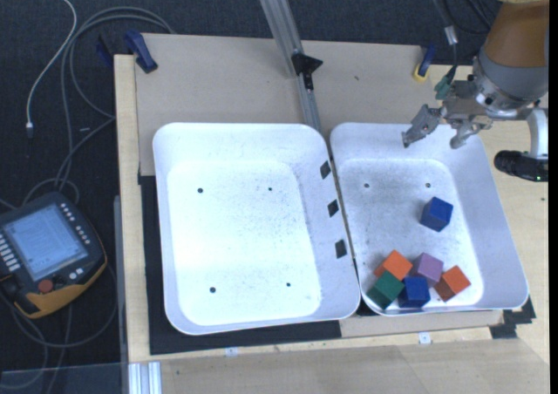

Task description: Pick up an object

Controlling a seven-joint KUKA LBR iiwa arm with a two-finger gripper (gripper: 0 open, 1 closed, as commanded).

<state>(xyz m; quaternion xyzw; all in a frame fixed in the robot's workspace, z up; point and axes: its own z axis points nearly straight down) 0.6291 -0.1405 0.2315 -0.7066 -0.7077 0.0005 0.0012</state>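
Gripper (439,132) is hovering over the right bin's (488,176) far rim, jaws spread, gripping nothing. Six blocks are sitting in that bin: two blue (436,213), two orange (397,264), one purple (429,267), one green (383,288). Left bin (174,148) is sitting alongside.

A pale wooden tabletop (218,78) is set on dark carpeted floor (52,70), where grey cables (83,30) and a handheld control pendant (48,248) are laid.
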